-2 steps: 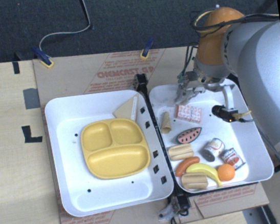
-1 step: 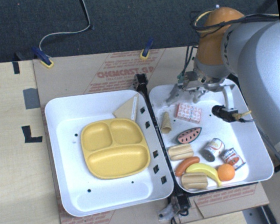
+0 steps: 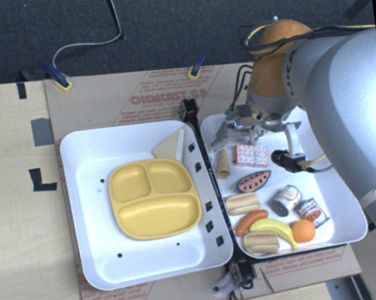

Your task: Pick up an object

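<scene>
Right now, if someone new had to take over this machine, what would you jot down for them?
Gripper: low over the back of the right bin, beside the pink-patterned packet; nothing seen between its fingers.
Right bin contents: tan roll, watermelon slice, hot dog bun, two cans, sausage, banana, orange.
Left bin: yellow divided tray, tan wedge behind it.
Done: nothing lifted yet.
Left: grasp one item and raise it.
</scene>
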`<state>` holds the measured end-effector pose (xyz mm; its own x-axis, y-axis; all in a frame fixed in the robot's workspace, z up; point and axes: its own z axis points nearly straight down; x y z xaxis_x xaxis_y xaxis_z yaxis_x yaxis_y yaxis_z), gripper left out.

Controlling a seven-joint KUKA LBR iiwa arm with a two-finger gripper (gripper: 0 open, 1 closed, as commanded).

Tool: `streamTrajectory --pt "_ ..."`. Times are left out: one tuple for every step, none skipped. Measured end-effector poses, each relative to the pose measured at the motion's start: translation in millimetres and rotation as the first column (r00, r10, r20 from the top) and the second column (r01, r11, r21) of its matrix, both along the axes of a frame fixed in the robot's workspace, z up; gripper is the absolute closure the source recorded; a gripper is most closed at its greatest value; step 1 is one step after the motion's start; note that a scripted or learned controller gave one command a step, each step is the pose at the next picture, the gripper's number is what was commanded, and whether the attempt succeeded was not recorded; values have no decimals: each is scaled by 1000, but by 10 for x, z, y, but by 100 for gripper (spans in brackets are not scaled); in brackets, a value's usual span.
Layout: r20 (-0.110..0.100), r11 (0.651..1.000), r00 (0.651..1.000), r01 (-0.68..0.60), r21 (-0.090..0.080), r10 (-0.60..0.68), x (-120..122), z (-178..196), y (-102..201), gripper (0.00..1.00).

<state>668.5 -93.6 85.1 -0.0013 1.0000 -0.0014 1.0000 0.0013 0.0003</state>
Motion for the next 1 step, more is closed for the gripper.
streamTrajectory --pt "1 1000 1000 -1 -2 1 3 97 -1 100"
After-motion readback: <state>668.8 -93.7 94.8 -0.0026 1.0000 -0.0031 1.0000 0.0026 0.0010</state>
